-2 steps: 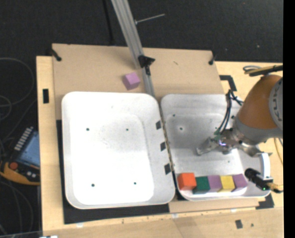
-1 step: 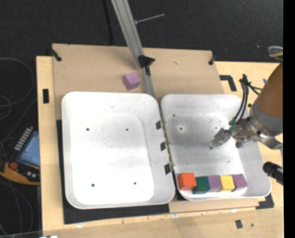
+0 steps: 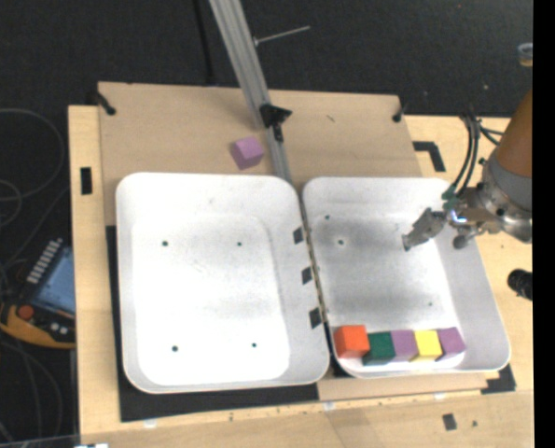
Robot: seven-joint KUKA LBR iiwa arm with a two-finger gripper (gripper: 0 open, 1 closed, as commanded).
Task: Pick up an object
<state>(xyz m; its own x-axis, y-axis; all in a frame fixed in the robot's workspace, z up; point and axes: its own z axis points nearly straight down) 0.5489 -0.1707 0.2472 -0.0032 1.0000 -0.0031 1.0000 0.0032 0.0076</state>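
Gripper (image 3: 437, 231) at right of frame over the right bin (image 3: 389, 203), fingers spread, nothing between them. Five blocks lined along that bin's lower edge: orange block (image 3: 353, 340), green (image 3: 381, 346), purple (image 3: 404, 343), yellow (image 3: 428, 343), purple (image 3: 450, 340). Lone purple cube (image 3: 247, 151) on desk (image 3: 184, 129) above left bin (image 3: 212, 278).

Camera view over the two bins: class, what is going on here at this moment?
A grey robot arm reaches in from the right, its hand above the right bin, with nothing seen between its fingers. Five blocks sit in a row along that bin's near edge: orange, green, purple, yellow, purple. Another purple block lies on the bench beyond the left bin. Nothing is picked up yet.
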